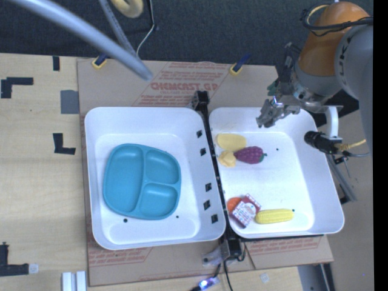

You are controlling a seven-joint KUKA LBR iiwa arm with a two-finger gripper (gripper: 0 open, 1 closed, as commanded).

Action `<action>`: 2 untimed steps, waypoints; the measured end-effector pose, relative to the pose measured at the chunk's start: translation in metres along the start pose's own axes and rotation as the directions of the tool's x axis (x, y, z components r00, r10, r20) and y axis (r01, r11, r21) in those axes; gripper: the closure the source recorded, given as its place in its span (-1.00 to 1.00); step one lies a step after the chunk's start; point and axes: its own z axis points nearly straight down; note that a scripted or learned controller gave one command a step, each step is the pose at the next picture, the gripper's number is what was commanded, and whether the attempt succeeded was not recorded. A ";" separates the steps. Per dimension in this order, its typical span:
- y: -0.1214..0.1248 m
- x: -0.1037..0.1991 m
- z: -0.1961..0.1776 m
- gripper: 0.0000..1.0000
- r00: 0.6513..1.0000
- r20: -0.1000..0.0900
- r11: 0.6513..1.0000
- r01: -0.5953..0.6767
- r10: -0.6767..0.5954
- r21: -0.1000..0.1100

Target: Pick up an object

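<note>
In the right bin (315, 187) lie a yellow lemon-like piece (231, 141), a smaller pale yellow piece (227, 158), a purple fruit (250, 155), a red-and-white packet (244, 212) over an orange piece (233, 204), and a yellow corn cob (274, 216). My gripper (267, 119) hangs over the bin's far edge, up and right of the purple fruit, well apart from it. Nothing shows between its fingers.
The left bin (97, 132) holds a blue sectioned plate (142, 181). Black clips (207, 162) run along the seam between the bins. A cable and black fitting (321, 141) sit at the right bin's right rim. A grey pole (79, 26) crosses the top left.
</note>
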 end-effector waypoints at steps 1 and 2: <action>0.001 0.000 -0.050 1.00 1.000 -0.001 1.000 0.001 -0.001 0.002; -0.025 0.048 -0.033 1.00 1.000 -0.002 1.000 0.004 -0.004 0.007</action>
